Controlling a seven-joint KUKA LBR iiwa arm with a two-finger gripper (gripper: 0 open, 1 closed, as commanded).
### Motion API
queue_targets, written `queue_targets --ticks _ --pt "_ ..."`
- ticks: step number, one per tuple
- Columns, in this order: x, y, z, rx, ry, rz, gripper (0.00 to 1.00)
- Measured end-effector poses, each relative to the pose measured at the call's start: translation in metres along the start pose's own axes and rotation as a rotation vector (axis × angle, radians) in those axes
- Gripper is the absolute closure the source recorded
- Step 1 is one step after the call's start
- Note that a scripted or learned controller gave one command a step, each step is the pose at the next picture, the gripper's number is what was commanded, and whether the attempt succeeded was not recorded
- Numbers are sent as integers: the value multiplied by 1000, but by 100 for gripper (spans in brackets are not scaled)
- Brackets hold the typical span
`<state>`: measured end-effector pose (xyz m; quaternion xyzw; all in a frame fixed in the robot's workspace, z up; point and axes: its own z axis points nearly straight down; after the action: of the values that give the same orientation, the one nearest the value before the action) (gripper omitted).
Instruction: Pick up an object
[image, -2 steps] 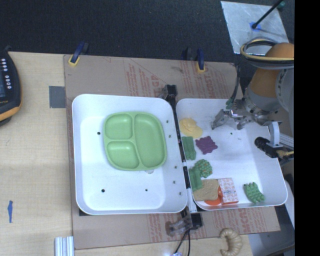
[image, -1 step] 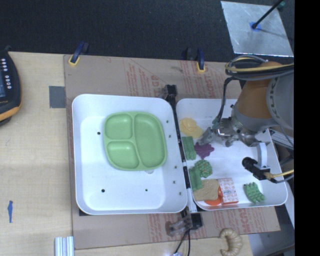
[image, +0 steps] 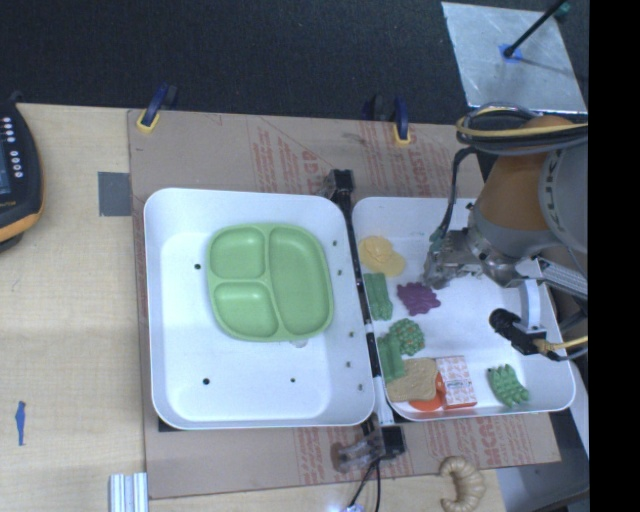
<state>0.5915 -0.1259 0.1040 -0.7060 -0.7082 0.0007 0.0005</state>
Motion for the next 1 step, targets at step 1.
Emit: queue_targets --ticks 1 --pt "0 0 1 1 -1 -1 0"
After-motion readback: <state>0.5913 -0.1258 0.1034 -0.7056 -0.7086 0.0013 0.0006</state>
